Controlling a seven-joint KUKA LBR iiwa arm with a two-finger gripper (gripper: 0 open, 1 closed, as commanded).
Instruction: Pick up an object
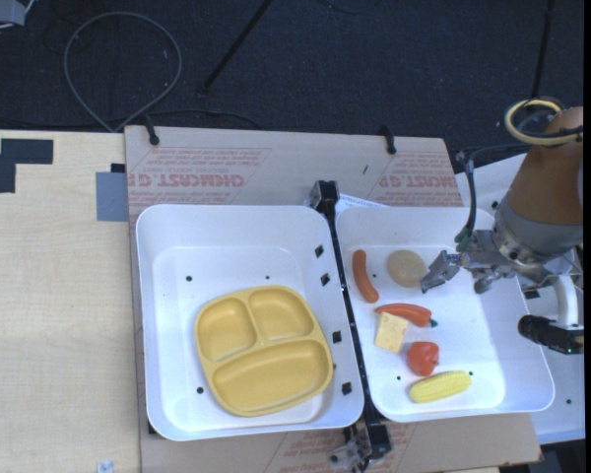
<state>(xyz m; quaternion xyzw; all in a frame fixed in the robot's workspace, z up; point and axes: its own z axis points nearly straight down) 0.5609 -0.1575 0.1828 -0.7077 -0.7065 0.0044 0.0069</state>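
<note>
The right bin (512,377) holds the play food. A tan round potato (407,267) sits near the bin's far edge, in the middle. A sausage (364,275) lies just beside it, close to the wall shared with the left bin (167,264). A red pepper (405,313), a yellow cheese block (391,332) and a red tomato (423,357) crowd together in the middle. A corn cob (439,386) lies near the near edge. The left bin holds a yellow tray (264,349) with three parts.

The gripper (463,270) hangs over the right bin's far right side, just beside the potato. One finger (439,271) points at the potato, and another pokes out toward the right wall. The claw looks spread wide, with nothing between its fingers.

I think the potato is the closest thing to grab. It is round and smooth, so it could roll away or squirt out when the fingers squeeze. If the claw drops too far left, it could bump the sausage. The pepper, cheese and tomato sit so close that a finger may not fit between them.

The finger tips are dark and small, so how high they are is hard to tell. The arm's top is cut off at the right.
</note>
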